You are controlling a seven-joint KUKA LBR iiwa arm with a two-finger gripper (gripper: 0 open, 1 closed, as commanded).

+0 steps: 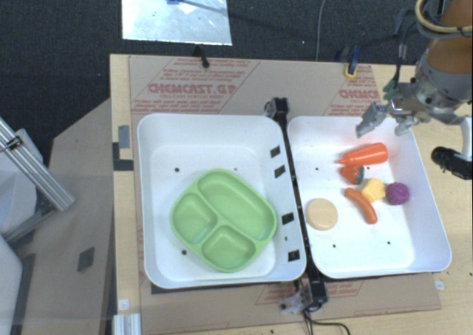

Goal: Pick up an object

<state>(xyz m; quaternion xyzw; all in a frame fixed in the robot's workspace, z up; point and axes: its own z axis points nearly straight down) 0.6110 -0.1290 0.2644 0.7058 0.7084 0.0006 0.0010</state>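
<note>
Several toy foods lie in the right bin [369, 252]: an orange carrot [364, 154], a small red-orange piece [350, 174], a yellow piece [374, 190], a purple ball [397, 193], an orange sausage [362, 205] and a round beige cookie [321, 214]. My gripper [385, 123] hangs above the far edge of that bin, just up and right of the carrot. Its two grey fingers stand apart, open, with nothing between them.
The left bin [159, 141] holds a green divided plate [223, 220]. A black divider with clips [287, 178] runs between the bins. A shiny metal sheet [175, 1] lies beyond the bench, and a yellow clamp [351, 70] sits at the board's far edge.
</note>
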